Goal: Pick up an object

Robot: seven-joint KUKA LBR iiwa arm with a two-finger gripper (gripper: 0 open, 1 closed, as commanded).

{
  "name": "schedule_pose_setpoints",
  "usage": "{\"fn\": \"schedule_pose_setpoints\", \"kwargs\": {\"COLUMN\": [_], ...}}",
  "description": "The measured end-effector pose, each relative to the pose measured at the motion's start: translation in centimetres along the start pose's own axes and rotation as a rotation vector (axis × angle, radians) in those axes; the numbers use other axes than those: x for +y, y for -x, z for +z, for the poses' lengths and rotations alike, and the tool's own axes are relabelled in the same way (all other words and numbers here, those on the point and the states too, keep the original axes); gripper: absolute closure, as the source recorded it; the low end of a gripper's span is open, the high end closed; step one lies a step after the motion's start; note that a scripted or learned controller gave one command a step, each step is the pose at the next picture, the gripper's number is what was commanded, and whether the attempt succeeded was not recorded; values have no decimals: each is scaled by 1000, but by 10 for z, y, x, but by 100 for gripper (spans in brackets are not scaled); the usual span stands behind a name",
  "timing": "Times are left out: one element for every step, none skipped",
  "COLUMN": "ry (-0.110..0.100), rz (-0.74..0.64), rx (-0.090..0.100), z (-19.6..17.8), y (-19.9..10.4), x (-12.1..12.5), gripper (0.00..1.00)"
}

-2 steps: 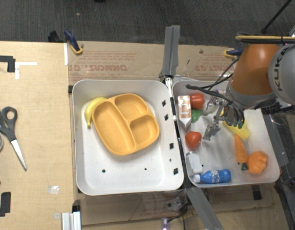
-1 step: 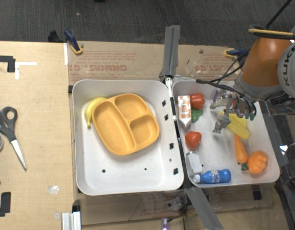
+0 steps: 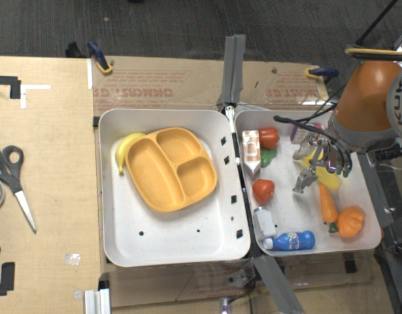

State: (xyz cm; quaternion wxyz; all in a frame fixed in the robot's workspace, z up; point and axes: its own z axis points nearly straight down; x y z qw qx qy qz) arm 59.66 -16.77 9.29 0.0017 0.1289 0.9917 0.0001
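Orange and tapered, the carrot (image 3: 327, 205) lies in the right bin (image 3: 367, 246) just beside the claw (image 3: 307, 176), whose fingers hang spread with nothing between them; it looks like light, smooth, stiff plastic, best pinched across its thicker middle

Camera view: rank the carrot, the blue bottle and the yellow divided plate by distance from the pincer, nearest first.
1. Carrot, right bin, just right of and below the pincer.
2. Blue bottle, right bin's near edge, farther below.
3. Yellow divided plate, left bin, far to the left.
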Motion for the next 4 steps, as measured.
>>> {"fn": "schedule_pose_setpoints", "kwargs": {"ry": [0, 0, -1, -1], "rz": [-3, -3, 145, 141], "rx": [-5, -5, 3, -1], "z": [-10, -10, 1, -9], "y": [1, 1, -32, -31], "x": [1, 1, -29, -28], "gripper": [100, 0, 0, 100]}}
